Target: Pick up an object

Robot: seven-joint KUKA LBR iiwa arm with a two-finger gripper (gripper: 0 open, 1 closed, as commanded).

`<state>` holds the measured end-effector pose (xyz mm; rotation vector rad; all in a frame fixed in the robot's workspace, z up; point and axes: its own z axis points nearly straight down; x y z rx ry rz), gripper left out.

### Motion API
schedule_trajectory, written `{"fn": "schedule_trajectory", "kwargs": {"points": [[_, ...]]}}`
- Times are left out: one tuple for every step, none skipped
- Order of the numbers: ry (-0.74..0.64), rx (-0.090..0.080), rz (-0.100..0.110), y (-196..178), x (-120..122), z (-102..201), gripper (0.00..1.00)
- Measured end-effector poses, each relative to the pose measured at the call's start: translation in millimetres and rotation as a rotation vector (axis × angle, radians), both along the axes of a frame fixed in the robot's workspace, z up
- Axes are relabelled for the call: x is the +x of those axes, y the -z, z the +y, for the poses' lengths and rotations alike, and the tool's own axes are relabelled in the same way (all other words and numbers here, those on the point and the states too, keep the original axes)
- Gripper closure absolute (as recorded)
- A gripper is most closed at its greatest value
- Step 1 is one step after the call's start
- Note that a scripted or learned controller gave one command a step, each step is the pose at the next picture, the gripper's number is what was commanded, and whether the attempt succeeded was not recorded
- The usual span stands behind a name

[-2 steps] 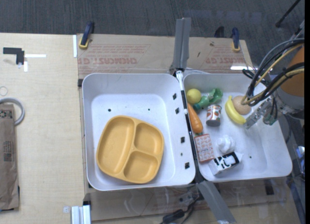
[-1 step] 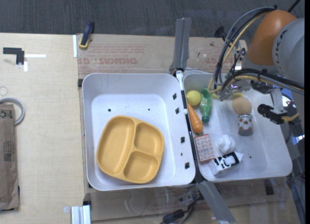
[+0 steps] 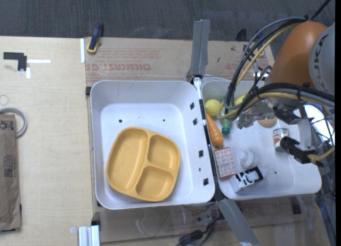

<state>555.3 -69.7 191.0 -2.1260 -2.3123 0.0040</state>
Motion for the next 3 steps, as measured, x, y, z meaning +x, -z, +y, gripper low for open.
{"fn": "schedule_trajectory", "kwargs": {"points": [[-0.108,0.001,0.002,-7.7,-56.1,17.7,1.0],[-0.151,-0.001,0.0,-84.9,11.9,73.8,1.0],[-0.239,-0.001,-0.001,-42.3,59.2,46.9,1.0]]}}
